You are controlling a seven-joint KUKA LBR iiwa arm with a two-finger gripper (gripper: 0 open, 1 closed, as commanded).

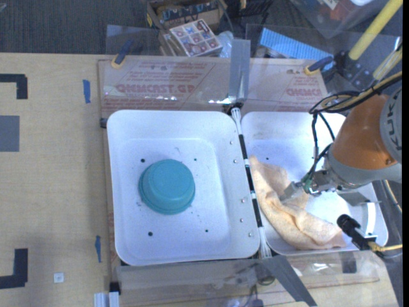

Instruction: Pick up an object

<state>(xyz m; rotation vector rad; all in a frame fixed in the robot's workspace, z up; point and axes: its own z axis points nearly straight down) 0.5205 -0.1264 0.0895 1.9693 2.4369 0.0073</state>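
A soft, crumpled tan cloth (291,210) lies along the left side of the right bin (281,130). The jaws (295,191) touch its top at 3 o'clock; their opening cannot be told. A round, smooth teal bowl (167,185) sits upside down in the left bin (128,139).

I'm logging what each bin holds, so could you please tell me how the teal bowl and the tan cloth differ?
The teal bowl is round and rigid, lying upside down; the tan cloth is soft, crumpled and stretched out lengthwise. The bowl sits alone mid-floor in the left bin; the cloth lies along the right bin's near-left side, with the gripper right at it. Both rest on a white bin floor.
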